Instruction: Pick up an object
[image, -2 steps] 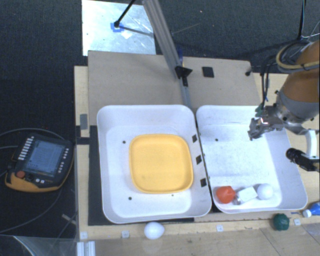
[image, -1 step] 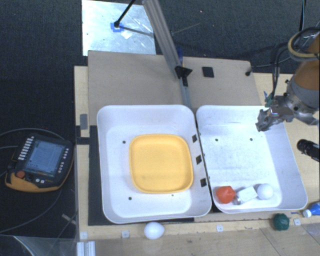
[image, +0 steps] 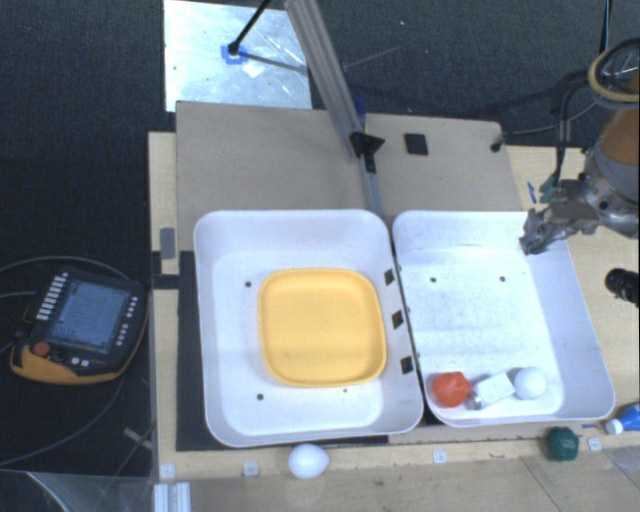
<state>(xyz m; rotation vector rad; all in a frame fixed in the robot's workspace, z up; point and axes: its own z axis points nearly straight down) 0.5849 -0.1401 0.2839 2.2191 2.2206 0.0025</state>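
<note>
While the tool (image: 535, 240), grip state unclear, hovers, one red ball (image: 450, 389) and one white ball (image: 529, 381) lie below.

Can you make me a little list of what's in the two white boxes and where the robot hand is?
left bin: one yellow plate lying flat in the middle
right bin: orange ball, small white block and white ball, all at the near edge
gripper: over the right bin's far right corner, away from the objects
outside the bins: white egg and dark green ball on the bench in front
</note>
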